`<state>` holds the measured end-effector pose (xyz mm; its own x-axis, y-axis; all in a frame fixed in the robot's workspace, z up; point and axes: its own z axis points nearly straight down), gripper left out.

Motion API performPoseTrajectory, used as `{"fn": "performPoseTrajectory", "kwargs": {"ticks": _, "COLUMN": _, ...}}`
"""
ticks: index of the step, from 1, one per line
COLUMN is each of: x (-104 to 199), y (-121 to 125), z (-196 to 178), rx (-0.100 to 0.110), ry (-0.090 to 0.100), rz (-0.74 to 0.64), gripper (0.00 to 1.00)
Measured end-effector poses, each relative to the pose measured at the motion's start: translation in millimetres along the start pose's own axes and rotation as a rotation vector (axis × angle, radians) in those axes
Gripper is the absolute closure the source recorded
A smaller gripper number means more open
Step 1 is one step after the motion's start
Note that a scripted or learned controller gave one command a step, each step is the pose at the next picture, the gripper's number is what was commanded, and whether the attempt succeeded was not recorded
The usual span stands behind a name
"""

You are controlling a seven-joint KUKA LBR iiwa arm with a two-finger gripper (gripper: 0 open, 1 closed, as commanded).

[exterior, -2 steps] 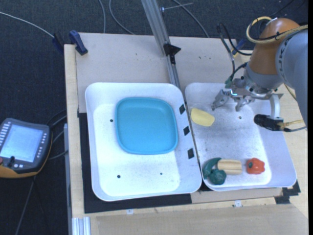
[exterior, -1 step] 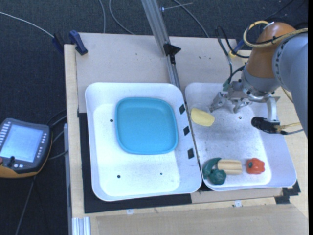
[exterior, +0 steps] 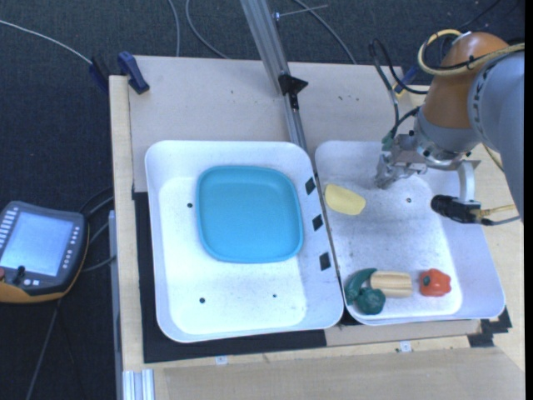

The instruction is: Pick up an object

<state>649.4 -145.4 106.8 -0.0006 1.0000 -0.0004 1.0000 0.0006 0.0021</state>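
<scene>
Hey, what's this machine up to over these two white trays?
A robot arm reaches in from the right, and its gripper sits low over the far end of the right bin. It is meant to pick something up, but nothing shows between its fingers. A yellow piece lies just left of it; a green item, a tan block and a red item lie at the near edge. The left bin holds a blue plate.

Dark grey carpeted floor [exterior: 58,98] all around, with thin cables [exterior: 166,11] looping across it up top. In the middle sits a pale wooden bench [exterior: 216,98], a blue clamp [exterior: 132,72] gripping its far left corner. A slanted metal pole [exterior: 265,32] rises from the bench's middle. Down on the floor at left lies a handheld control pendant [exterior: 40,248], screen lit pale.
</scene>
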Motion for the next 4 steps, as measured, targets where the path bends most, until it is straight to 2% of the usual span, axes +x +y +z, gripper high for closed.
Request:
{"fn": "performPoseTrajectory", "kwargs": {"ticks": 1, "x": 1.3, "y": 8.6, "z": -60.8, "rx": -0.004, "ry": -0.001, "rz": 0.0, "gripper": 1.0}}
{"fn": "performPoseTrajectory", "kwargs": {"ticks": 3, "x": 3.6, "y": 10.8, "z": -136.7, "rx": -0.002, "ry": 0.0, "rz": 0.0, "gripper": 1.0}}
{"fn": "performPoseTrajectory", "kwargs": {"ticks": 4, "x": 48.5, "y": 14.8, "z": -141.3, "rx": 0.001, "ry": 0.001, "rz": -0.003, "gripper": 1.0}}
